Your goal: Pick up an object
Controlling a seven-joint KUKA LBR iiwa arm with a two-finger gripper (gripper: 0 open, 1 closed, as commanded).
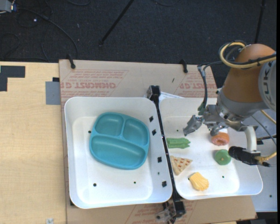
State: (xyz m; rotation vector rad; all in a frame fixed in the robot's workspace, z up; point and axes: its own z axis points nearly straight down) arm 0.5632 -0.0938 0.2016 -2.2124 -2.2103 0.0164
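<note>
The right bin point(252, 185) holds several toy foods. A green pod point(178, 143) lies near the divider, with a tan waffle wedge point(180, 164) below it. Lower still lies a yellow piece point(199, 181). An orange-red piece point(220, 139) and a round green piece point(222, 157) sit toward the bin's right side. My gripper point(204, 127) hangs over the right bin's upper middle, fingers spread open with nothing between them. Its left finger point(192, 125) points toward the green pod, and the orange-red piece lies just beneath the right finger.
The left bin point(79, 185) carries a teal divided plate point(119, 140). A black divider point(161, 143) runs between the bins. A black part of the arm point(242, 155) reaches over the right bin's right side. Bare wooden bench point(23, 148) lies to the left.
</note>
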